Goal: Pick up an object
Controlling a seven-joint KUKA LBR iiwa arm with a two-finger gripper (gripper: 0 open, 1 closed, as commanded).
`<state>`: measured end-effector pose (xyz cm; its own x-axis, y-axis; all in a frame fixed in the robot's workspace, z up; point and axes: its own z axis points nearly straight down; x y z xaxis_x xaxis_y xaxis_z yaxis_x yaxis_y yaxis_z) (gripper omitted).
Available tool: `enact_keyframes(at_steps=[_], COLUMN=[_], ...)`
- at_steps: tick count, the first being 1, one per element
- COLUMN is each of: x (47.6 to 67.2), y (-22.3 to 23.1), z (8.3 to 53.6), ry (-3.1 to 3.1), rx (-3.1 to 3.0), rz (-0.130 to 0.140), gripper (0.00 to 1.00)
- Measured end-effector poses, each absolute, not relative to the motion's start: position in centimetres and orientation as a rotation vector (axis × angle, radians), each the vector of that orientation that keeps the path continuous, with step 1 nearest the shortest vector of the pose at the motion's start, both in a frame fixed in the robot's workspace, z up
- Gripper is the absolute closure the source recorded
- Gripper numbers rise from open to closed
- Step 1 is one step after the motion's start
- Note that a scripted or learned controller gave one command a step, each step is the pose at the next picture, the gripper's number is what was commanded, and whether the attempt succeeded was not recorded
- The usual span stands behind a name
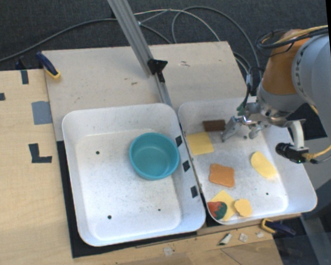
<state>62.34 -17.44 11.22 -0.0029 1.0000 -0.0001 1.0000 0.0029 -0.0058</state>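
My gripper [240,130] hangs over the far part of the right bin [290,201], its two metal fingers [230,131] spread open with nothing between them. A small brown block [214,125] lies just left of the fingers. A pale yellow square [201,143] lies left of that, near the bin's left wall. Nearer the front are an orange slab [222,175], a yellow oval piece [263,165], a small yellow round piece [243,208] and a yellow, red and green toy [220,206].
The left bin [99,224] holds a teal bowl [153,155]. A slanted metal pole [138,38] rises behind the bins, with cables trailing across the bench's back. The arm's grey body and orange band [283,75] stand at the right bin's far right edge.
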Motion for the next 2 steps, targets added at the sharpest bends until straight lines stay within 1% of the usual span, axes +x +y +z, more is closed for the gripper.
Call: enact_keyframes(at_steps=[1, 2], x=[62.4, 62.7], y=[-17.4, -17.0], z=[12.6, 16.9], ry=[-2.225, -2.226], rx=[-2.215, -2.221], rz=[0.003, -0.003], gripper=[1.0, 1.0])
